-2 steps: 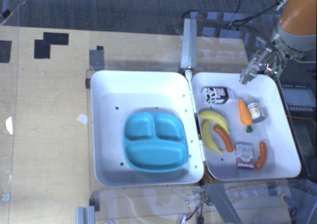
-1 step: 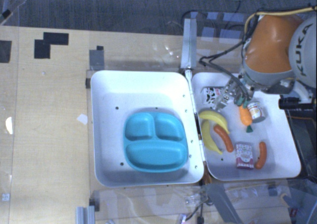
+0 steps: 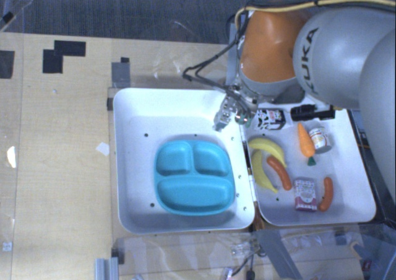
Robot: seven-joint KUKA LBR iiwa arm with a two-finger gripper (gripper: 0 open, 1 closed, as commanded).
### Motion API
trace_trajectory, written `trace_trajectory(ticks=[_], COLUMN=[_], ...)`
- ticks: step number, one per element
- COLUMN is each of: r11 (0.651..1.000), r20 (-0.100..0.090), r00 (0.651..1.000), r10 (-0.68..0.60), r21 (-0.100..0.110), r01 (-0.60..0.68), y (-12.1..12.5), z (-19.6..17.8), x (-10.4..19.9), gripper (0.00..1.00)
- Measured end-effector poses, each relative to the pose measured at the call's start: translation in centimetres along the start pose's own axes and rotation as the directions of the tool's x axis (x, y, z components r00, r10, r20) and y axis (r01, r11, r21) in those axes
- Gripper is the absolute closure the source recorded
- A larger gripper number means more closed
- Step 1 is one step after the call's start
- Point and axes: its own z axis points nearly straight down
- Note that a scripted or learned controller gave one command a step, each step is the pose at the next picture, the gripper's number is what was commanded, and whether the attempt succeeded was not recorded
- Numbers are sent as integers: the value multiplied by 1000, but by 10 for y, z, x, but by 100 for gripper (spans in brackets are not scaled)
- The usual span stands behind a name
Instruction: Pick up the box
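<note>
Lettering: the grey arm (image 3: 346,43) carries dark capitals on its housing, of which "UKA" can be read; the first letter curves out of sight.
Box: a small red and white carton (image 3: 305,194) lies flat in the right white bin (image 3: 365,201), near its front wall, between a red sausage (image 3: 279,172) and a second, shorter sausage (image 3: 327,193); its print is too small to read.
Gripper: the metal two-finger gripper (image 3: 230,111) hangs over the back edge of the left white bin (image 3: 133,148), well apart from the carton; whether its fingers are spread or closed cannot be told, and no object is seen in them.
Other contents, right bin: a yellow banana (image 3: 263,161), an orange carrot (image 3: 304,141), a small tin can (image 3: 319,139) and a black-and-white patterned pack (image 3: 270,119), partly covered by the arm.
Left bin: a blue compartment tray (image 3: 194,176) lies flat.
Hidden: the orange band (image 3: 269,43) and wrist cover the back of the right bin.
Surface: a pale wooden bench (image 3: 55,167) with black tape squares (image 3: 62,54); dark carpet (image 3: 124,0) lies beyond.
</note>
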Motion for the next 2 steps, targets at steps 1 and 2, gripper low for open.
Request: trace_trajectory(ticks=[1,2], r11=[999,996], r20=[-2,3], r00=[999,995], r10=[47,95], r21=[1,0], r01=[-47,-95], y=[35,-8], z=[40,-129], x=[19,25], gripper=[100,100])
